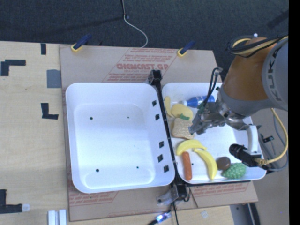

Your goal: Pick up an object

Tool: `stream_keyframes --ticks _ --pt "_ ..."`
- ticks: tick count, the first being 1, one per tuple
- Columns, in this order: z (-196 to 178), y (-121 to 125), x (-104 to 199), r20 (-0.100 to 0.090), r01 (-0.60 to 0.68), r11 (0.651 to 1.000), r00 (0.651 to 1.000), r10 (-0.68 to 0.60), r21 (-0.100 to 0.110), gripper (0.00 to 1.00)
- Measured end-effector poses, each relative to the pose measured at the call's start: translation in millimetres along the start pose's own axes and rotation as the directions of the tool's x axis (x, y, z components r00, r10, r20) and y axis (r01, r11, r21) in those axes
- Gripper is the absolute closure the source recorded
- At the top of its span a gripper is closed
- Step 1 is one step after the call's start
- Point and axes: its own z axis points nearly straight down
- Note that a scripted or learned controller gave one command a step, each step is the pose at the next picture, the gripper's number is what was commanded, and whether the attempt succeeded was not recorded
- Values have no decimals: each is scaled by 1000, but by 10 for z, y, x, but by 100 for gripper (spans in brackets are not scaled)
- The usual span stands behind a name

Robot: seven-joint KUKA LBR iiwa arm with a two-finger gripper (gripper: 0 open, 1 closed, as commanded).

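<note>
So the arm (pixel 255 76) is reaching in from the right and hanging over the right-hand bin (pixel 220 179), with the claw (pixel 197 124) down low near the bin's left side. Honestly the claw is just a dark clump from this angle, so I can't tell how it's set or if it's got anything. It's sitting right over the edge of a tan slice of bread (pixel 180 129), which lies flat against the bin's left wall, and whether it's actually touching the bread is not clear either. Just above the bread there's a lumpy yellow thing (pixel 180 110), and beside that a blue and white bottle (pixel 197 101) lying on its side, partly under the arm. Lower down in the same bin there's a banana (pixel 206 159) curving toward the near edge, an orange-red hot dog (pixel 187 166) right next to it on the left, then a small brown round thing (pixel 223 163) and a green bumpy piece that looks like broccoli (pixel 234 171) over in the near right corner. The left bin (pixel 77 125) is plain white with a few dark dots on the floor. Both bins sit on a cardboard sheet (pixel 136 64) on the wooden bench (pixel 28 149), with the sheet clipped down at the far edge.
</note>
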Motion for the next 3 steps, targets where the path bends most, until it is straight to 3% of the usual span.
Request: stream_keyframes --ticks 1,2,3 --pt "514 -288 208 3 -10 1000 1000 10 0 100" --pt "485 -2 1329 2 2 1000 1000 -2 -9 100" --pt "390 -17 1264 4 -7 1000 1000 7 -5 100"
